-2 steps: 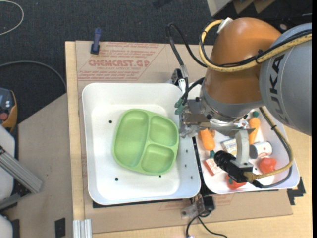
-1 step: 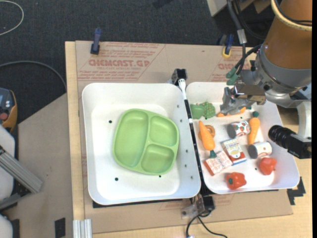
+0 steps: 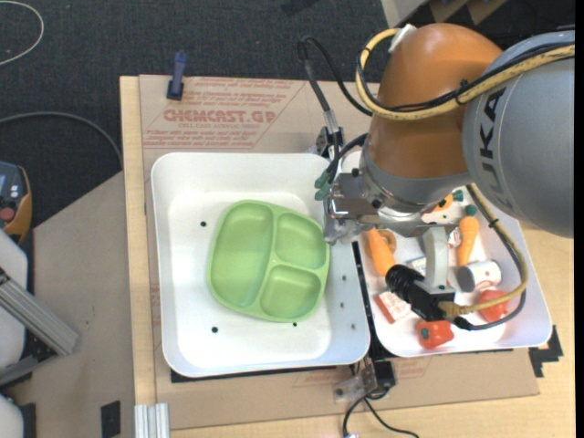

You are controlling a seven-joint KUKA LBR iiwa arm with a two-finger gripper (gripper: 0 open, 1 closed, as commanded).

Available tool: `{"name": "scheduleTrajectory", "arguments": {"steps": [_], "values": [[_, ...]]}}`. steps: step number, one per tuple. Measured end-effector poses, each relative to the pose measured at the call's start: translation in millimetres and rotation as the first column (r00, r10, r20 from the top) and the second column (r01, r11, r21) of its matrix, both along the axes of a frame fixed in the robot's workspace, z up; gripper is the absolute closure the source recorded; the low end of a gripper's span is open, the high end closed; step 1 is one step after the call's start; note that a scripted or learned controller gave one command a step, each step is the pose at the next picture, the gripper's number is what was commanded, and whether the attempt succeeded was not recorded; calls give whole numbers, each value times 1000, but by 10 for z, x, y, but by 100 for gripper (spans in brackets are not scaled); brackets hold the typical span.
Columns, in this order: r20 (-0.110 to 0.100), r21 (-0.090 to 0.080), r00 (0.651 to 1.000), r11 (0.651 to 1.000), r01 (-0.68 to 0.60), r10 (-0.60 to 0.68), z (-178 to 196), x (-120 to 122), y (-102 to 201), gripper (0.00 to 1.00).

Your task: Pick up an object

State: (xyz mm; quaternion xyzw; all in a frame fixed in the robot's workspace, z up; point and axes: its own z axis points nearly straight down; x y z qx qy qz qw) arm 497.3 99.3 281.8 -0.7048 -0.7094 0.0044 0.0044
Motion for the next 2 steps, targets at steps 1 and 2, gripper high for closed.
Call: {"name": "scheduleTrajectory", "arguments": {"steps": [1, 2], "values": [[2, 0, 1000, 1000, 2, -2, -536, -203, 348, 100], [1, -1, 1000, 1000, 1, -1, -1514, -213, 935, 100]]}}
